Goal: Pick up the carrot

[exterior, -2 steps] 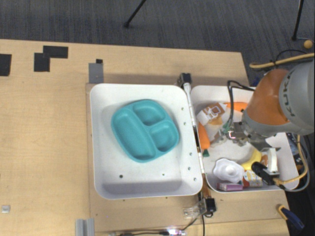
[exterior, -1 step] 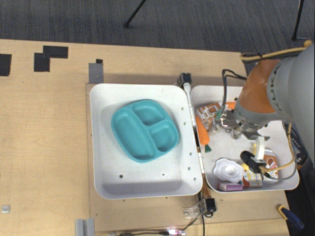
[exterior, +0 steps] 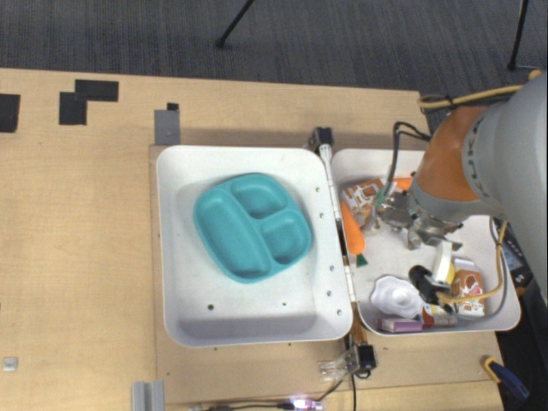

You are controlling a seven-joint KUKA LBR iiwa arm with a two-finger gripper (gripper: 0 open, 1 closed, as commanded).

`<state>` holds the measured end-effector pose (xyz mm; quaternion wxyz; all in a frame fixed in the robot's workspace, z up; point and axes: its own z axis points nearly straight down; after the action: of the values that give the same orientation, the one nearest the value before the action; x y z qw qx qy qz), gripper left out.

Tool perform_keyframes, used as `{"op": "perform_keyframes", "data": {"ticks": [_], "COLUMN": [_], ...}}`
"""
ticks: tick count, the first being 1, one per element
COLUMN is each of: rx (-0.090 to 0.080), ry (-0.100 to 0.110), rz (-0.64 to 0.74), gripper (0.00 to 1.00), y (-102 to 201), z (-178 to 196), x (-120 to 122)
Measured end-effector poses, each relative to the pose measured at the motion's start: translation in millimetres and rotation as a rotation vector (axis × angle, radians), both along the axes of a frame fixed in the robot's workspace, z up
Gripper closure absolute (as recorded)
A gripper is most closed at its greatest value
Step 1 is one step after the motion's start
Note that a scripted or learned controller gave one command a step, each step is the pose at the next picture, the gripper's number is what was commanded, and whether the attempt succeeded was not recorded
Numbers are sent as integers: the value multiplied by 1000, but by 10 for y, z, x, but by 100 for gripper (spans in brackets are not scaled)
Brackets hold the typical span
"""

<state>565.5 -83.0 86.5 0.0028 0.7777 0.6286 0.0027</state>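
Your carrot looks light, stiff and slick against the right bin's wall; pinch mid-length across it, though I cannot tell the gripper's state.

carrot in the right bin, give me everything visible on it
The carrot is a slim orange piece, likely a plastic toy, darker toward its lower tip. It lies flat, running lengthwise along the right bin's left wall, beside the divider. Its upper end reaches cluttered packaging. The gripper is to its right, not touching it.
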Motion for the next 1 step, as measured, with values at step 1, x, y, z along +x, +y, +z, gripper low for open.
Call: {"op": "perform_keyframes", "data": {"ticks": [1], "rx": [3], "ry": [0], "rz": [-246], "gripper": [0], "y": [-73], "z": [3], "x": [-183]}}
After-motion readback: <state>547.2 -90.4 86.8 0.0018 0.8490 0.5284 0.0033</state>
